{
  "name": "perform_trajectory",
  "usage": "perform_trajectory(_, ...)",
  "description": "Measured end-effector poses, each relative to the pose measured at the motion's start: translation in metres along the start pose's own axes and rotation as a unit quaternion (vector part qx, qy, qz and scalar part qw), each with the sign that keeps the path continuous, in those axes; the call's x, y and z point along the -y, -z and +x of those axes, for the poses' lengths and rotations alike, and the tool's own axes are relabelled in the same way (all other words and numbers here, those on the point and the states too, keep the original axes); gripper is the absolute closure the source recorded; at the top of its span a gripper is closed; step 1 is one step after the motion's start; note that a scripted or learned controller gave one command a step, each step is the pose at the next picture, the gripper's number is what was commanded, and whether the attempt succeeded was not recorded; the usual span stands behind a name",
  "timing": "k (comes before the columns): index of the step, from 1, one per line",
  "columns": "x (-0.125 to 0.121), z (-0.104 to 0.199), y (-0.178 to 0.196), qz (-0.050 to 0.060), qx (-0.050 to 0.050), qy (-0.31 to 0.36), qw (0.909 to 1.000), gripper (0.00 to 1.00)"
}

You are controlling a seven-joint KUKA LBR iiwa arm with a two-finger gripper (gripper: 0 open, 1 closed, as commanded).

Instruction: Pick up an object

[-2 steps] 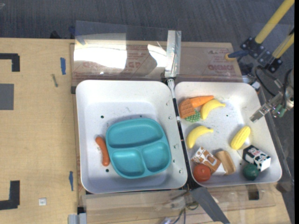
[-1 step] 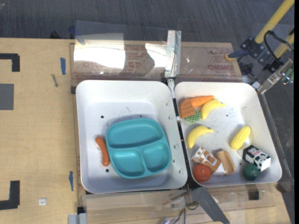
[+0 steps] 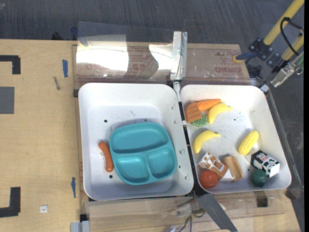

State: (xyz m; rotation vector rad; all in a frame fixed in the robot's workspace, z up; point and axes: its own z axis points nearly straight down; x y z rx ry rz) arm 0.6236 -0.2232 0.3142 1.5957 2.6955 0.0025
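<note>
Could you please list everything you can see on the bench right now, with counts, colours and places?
bins: 2, white, side by side on the bench
divided tray: 1, teal, left bin
sausage: 1, orange-red, left bin, just left of the tray
carrot: 1, orange, right bin, far left corner
waffle piece: 1, orange, beside the carrot
bananas: 2, yellow, one by the carrot, one nearer the middle
corn cob: 1, yellow, right bin, right side
carton: 1, red and white, near edge
bread roll: 1, tan, beside the carton
tomato: 1, red, near edge
black-and-white box: 1, near right corner
green ball: 1, dark green, near right corner
arm hardware: yellow and black, upper right, outside the bins
</note>
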Motion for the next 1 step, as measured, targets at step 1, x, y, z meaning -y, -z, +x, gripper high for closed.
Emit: perform_trajectory(1, -0.0376, -0.0183, -0.0854, 0.006, -0.006, -0.01, 0.9999, 1.0)
